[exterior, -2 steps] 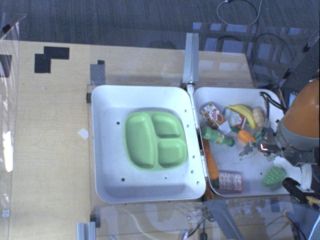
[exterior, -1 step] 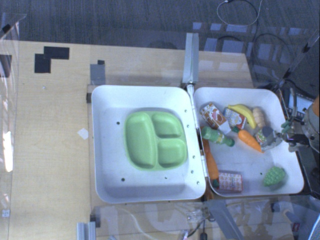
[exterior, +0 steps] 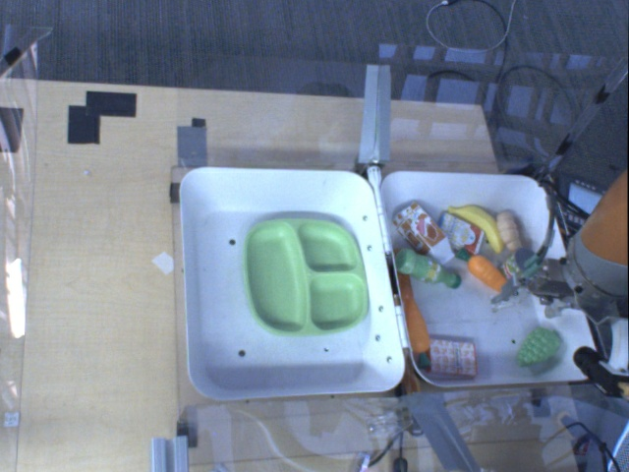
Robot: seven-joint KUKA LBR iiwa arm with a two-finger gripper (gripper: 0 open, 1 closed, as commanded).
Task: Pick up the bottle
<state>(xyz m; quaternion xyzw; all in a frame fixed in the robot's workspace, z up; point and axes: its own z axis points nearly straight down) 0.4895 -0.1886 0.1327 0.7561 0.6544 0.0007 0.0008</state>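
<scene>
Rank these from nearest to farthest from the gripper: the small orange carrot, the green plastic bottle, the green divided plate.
From the gripper:
1. Small orange carrot, just left of it in the right bin.
2. Green plastic bottle, by that bin's left wall.
3. Green divided plate, in the left bin.

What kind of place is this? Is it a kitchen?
Probably a robot lab, not a kitchen: a robot arm reaches over white bins of toy food, like a banana, with cables on carpet.

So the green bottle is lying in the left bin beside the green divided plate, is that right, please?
Not quite: the camera view shows the green bottle lying in the right bin, at its left wall. The green divided plate sits alone in the left bin.
</scene>
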